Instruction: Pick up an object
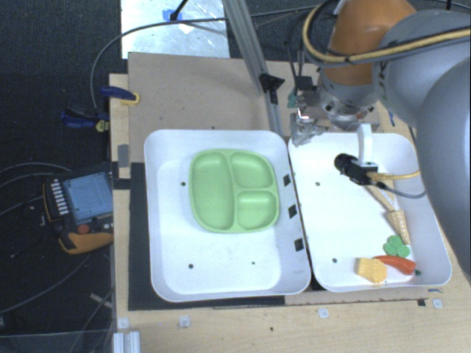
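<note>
The grey arm (419,72) reached in from the right, its orange band (364,28) above the wrist; the jaws hung over the far left corner of the right bin (338,226), close to the rim where the two bins meet; I could not tell whether the jaws were spread or pressed together, and nothing showed between them.

The things to be picked lay in the right bin, gathered toward its near right corner and well apart from the jaws; a tan cone (397,223) lay at a slant along the right side, its wide end nearer the front; just beside that end sat a small green piece (396,245); below it an orange-red piece (397,263) lay across, touching or nearly touching a yellow block (372,270) on its left; the rest of that bin's floor was bare white.

The left bin (213,274) held a green divided plate (235,191), lying flat in the far half with three compartments facing up, one long on the left and two smaller on the right.

Both bins sat side by side on the bench (184,94); off the bench's left edge, on the dark floor, lay a handheld control unit (81,201) with a blue screen among cables.
</note>
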`<state>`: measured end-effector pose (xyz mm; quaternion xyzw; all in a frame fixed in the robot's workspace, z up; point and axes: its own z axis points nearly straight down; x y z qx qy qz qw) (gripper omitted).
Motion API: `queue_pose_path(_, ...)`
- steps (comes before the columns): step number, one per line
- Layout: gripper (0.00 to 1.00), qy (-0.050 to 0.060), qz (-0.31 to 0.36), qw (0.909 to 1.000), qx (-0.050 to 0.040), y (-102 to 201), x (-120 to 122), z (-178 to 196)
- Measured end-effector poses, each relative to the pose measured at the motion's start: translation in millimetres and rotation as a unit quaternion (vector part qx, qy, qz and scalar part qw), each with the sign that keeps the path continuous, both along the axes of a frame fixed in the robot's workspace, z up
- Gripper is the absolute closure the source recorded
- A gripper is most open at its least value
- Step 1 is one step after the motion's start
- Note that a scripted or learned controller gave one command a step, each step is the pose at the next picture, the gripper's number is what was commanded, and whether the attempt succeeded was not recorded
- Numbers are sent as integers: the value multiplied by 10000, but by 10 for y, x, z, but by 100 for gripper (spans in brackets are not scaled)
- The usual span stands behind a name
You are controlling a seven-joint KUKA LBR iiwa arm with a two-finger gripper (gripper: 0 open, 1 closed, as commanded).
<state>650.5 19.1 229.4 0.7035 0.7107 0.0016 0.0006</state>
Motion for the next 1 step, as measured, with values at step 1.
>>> queue_pose_path(1,100,-1,5,10000,8,570,11,99)
